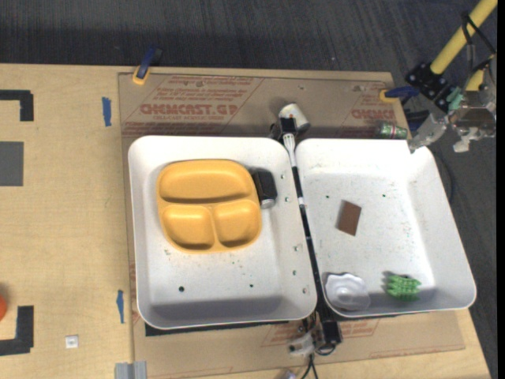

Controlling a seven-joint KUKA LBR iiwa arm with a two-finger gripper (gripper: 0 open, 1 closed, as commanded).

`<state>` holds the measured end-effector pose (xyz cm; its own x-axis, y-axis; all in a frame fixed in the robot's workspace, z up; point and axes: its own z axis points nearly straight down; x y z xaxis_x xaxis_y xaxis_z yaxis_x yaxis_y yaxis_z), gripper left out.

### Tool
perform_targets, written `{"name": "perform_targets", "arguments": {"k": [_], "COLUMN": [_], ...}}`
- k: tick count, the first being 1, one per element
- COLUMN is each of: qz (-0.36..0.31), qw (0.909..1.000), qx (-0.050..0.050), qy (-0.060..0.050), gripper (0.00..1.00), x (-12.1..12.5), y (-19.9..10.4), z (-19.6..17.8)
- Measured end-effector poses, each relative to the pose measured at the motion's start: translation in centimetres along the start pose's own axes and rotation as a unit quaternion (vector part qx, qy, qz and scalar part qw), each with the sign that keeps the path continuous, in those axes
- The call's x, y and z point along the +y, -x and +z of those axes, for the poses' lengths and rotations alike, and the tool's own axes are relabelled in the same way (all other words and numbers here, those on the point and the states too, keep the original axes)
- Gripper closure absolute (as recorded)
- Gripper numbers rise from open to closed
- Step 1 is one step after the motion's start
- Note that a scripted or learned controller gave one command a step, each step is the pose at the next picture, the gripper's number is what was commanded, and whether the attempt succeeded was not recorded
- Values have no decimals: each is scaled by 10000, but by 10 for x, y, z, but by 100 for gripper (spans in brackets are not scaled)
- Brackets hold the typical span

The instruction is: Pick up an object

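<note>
Approach step, nothing grasped. Gripper [420,135] hangs over the right bin's [442,212] far corner; finger state I cannot tell. Candidates in that bin: brown card [349,217] mid-floor, green toy [402,286] and clear cup [347,290] near the front. Next: travel over one, descend.

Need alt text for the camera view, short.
Two white bins side by side on a bench: the left bin holds a yellow divided tray, the right bin a brown tile, a green toy and a clear cup. The gripper hovers at the right bin's far corner.
</note>
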<state>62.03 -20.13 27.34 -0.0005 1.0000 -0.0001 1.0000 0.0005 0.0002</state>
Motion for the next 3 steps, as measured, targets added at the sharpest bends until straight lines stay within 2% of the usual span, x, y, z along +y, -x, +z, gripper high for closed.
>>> {"name": "perform_targets", "arguments": {"k": [1,2,3], "qz": [-526,-162,-524], "qw": [9986,9999,9986], "qx": [4,6,0], "qy": [-7,-4,6], "gripper": [0,0,0], "x": [-74,-141,-115], "y": [-28,-59,-44], "z": [127,188,122]}}
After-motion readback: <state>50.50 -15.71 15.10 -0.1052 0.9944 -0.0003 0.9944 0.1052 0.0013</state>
